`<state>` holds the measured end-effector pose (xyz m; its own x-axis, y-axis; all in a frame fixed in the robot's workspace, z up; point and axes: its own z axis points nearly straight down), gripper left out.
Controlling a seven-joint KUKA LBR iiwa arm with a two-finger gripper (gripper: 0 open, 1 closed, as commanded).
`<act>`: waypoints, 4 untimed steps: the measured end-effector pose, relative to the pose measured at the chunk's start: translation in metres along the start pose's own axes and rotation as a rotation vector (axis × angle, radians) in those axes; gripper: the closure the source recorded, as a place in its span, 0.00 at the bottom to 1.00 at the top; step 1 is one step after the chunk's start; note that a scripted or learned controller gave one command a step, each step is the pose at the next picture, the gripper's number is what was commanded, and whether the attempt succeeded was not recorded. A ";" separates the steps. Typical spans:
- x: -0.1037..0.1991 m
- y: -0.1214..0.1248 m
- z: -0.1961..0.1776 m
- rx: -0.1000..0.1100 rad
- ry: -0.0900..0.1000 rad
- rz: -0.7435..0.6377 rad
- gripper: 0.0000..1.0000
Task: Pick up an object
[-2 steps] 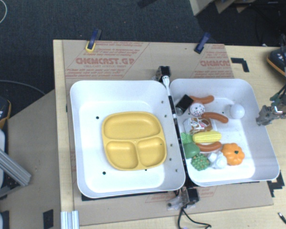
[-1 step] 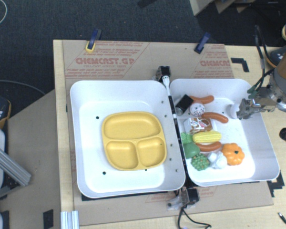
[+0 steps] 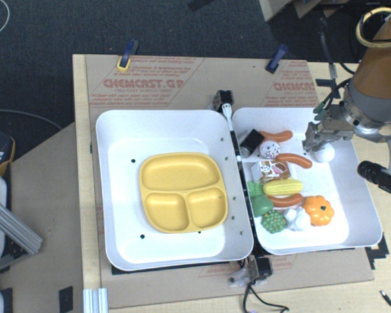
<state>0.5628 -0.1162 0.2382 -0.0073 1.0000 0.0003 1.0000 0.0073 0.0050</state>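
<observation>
My gripper (image 3: 320,142) hangs over the far right part of the right bin (image 3: 365,230), low above a small white ball (image 3: 324,153) that lies just under my fingertips; I cannot tell from this slant whether my fingers are spread or closed, nor whether they touch the ball. I judge I am placed here because the ball sits apart from the pile, so it is the easiest thing to take cleanly. Left of the ball lie two sausages (image 3: 293,160), and nearer the camera from it a corn cob (image 3: 283,188), an orange pumpkin (image 3: 318,210) and green broccoli (image 3: 272,222), packed close. Far left of the ball, the yellow divided tray (image 3: 182,192) rests in the left bin (image 3: 117,175).
</observation>
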 end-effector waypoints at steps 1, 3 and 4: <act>0.056 0.020 -0.002 0.001 0.001 0.000 1.00; 0.094 0.055 0.014 0.001 -0.002 0.008 1.00; 0.092 0.043 0.021 0.009 0.000 0.008 1.00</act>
